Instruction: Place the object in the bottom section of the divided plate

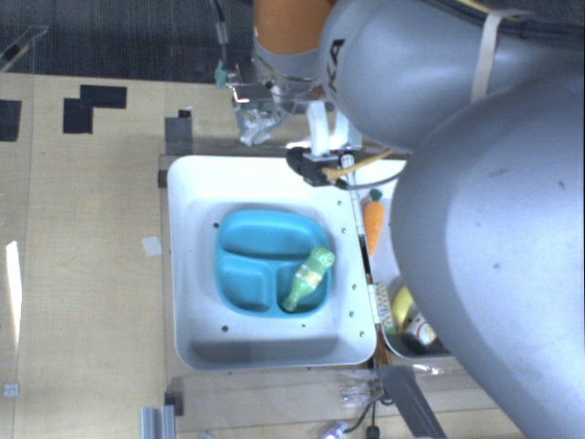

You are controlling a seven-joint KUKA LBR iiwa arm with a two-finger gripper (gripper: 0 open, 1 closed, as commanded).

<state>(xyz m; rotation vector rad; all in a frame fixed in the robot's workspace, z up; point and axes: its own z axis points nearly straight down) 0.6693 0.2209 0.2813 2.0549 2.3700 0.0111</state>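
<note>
Bottle (308, 279): green, lying slanted in lower-right compartment of blue divided plate (241, 277), upper end on the rim. Gripper (259, 128): up by far edge of left bin (190, 273), well apart from Bottle; open or closed, cannot tell. Risk: could roll over rim if jolted, since only half seated.

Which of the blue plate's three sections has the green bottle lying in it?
The lower right section: the green bottle lies slanted across it, while the wide top section and the lower left section show bare blue.
</note>
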